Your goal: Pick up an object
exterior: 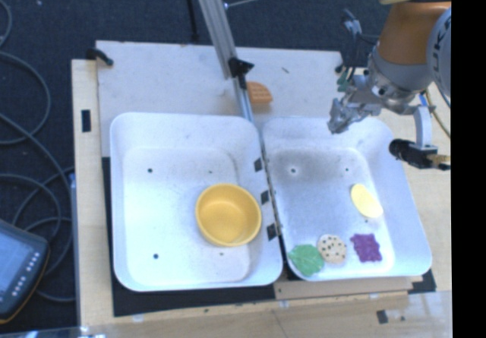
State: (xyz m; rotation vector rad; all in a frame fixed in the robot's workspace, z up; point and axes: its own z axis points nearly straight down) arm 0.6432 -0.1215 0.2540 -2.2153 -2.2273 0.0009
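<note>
Four items crowd the right bin's [395,177] near edge; hand [339,121] hovers over its far rim, state unclear.

I see a smooth, slightly glossy plastic yellow bowl [228,213] in the left bin [133,177], matt white and speckled. Behind it, a brushed-metal rail [216,21] crosses the pale, wood-looking bench [87,177].
</note>
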